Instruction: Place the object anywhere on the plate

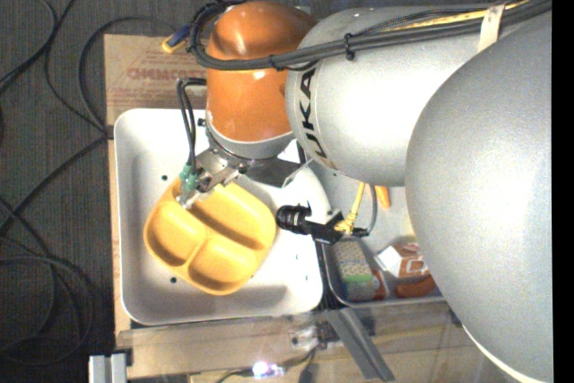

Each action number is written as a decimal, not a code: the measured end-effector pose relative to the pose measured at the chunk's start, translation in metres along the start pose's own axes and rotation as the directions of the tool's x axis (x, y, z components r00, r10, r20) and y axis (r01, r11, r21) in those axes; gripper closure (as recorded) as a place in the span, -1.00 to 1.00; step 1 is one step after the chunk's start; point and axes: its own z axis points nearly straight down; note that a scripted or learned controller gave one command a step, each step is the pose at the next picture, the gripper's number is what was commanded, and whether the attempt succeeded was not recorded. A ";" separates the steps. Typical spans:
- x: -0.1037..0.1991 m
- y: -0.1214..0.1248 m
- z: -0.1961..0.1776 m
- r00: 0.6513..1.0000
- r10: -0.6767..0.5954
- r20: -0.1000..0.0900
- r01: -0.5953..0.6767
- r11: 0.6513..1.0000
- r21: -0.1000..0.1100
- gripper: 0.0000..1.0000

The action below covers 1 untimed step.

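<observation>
- The plate point(211, 238) is glossy yellow plastic with rounded corners. It is moulded into three shallow compartments split by soft raised ridges.
- It lies tilted in the left bin point(134, 193), nearer that bin's left and lower walls.
- The left bin is a shallow white tray with smooth walls and rounded corners. A few small dark specks dot its floor.
- The gripper point(199, 184) hangs over the plate's upper left rim, below the arm's shiny orange band point(251, 76).
- The arm's bulk hides the gripper's tip, so I cannot tell whether it is apart, together or clamped on anything.
- A small green bit point(188, 181) shows right at the gripper, just over the plate's rim. It is too small to say what it is.
- No object on the plate can be made out; its visible compartments are plain yellow.
- The right bin point(386, 300) sits mostly under the big matte grey arm. In its visible strip lie a grey-green rectangular block point(355, 272), a white piece point(392, 260) and a red-brown thing point(419, 272), all close together.
- A sheet of brown cardboard point(143, 72) with red print lies flat beneath the left bin's upper edge.
- The pale wooden worktop point(197, 338) shows along the lower edge, with dark ribbed carpet point(54, 193) and loose cables around it.
</observation>
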 end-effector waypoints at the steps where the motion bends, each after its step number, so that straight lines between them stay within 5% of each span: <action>1: -0.035 0.067 -0.073 0.989 0.151 0.004 -0.151 0.989 -0.001 1.00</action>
